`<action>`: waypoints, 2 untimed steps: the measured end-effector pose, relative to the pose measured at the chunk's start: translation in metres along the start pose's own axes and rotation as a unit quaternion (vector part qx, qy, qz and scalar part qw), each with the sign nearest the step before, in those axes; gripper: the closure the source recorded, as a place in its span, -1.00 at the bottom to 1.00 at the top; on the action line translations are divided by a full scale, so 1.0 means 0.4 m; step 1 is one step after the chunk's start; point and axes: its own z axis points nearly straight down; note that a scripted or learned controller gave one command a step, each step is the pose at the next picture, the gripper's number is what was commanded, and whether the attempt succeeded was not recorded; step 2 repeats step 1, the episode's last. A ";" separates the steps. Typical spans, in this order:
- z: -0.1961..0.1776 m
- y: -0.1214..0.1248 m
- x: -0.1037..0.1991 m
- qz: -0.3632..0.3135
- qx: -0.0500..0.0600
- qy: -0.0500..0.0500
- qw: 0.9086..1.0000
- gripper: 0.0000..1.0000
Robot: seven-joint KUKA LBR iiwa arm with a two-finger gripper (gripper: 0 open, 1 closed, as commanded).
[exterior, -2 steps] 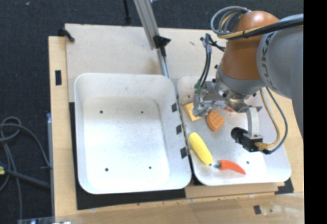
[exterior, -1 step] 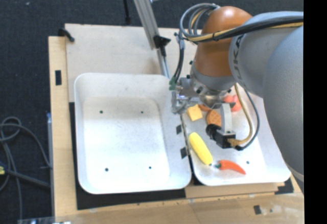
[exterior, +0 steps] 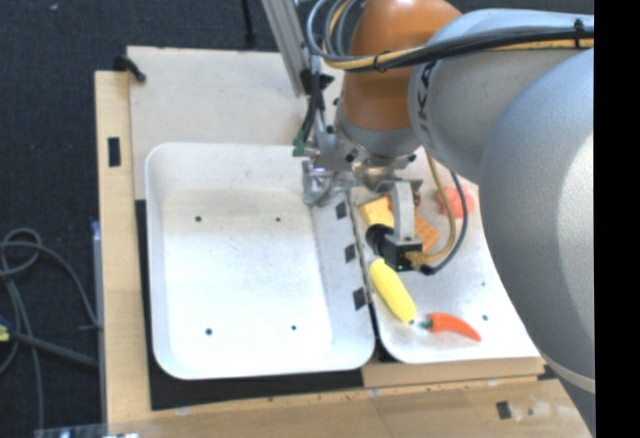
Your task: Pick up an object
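The gripper [exterior: 322, 184] hangs where left bin [exterior: 240, 266] meets right bin [exterior: 475, 286], near a yellow object [exterior: 393, 292], perhaps corn.

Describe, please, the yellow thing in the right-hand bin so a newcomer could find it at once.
Look in the right bin, beneath the arm. By its left wall lies a long yellow corn cob; its neighbour, an orange chilli, is smaller.

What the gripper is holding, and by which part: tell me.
Cannot be told: the gripper is down by the inner wall of the left shallow white bin, its tip too unclear.
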 end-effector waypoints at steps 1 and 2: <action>0.001 -0.002 -0.010 0.001 0.002 -0.002 1.000 -1.00; 0.001 -0.002 -0.010 0.001 0.002 -0.002 1.000 -1.00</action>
